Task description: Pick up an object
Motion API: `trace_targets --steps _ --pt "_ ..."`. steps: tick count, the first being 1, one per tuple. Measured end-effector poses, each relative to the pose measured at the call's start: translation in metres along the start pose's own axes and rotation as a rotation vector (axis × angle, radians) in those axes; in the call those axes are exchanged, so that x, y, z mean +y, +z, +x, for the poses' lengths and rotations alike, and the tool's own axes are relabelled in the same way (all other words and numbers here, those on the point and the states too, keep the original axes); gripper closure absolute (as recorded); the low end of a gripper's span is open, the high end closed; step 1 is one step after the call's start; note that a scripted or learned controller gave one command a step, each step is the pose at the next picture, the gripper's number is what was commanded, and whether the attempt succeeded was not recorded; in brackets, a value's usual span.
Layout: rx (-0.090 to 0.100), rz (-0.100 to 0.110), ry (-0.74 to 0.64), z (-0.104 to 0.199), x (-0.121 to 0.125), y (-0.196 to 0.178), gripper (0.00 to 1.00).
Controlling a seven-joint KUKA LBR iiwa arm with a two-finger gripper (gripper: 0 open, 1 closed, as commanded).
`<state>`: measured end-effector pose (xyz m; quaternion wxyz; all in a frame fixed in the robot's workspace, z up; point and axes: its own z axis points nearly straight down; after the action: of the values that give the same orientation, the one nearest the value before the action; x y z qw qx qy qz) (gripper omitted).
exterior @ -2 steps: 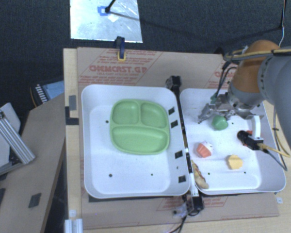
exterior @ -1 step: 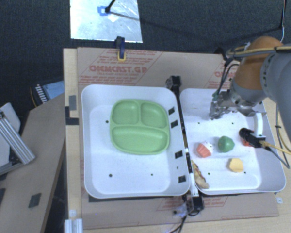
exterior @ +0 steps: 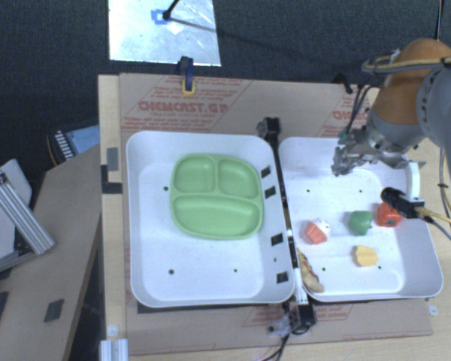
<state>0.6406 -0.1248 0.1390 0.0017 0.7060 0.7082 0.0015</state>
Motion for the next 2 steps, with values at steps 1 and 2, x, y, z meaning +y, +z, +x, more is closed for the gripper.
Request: trace_targets --steps 1,2 --pt "-0.001 -0.002 0.0 -0.003 0.006 -0.045 1.0" --pt "-0.001 -0.004 -0.002 -0.004 0.008 -0.1 1.0"
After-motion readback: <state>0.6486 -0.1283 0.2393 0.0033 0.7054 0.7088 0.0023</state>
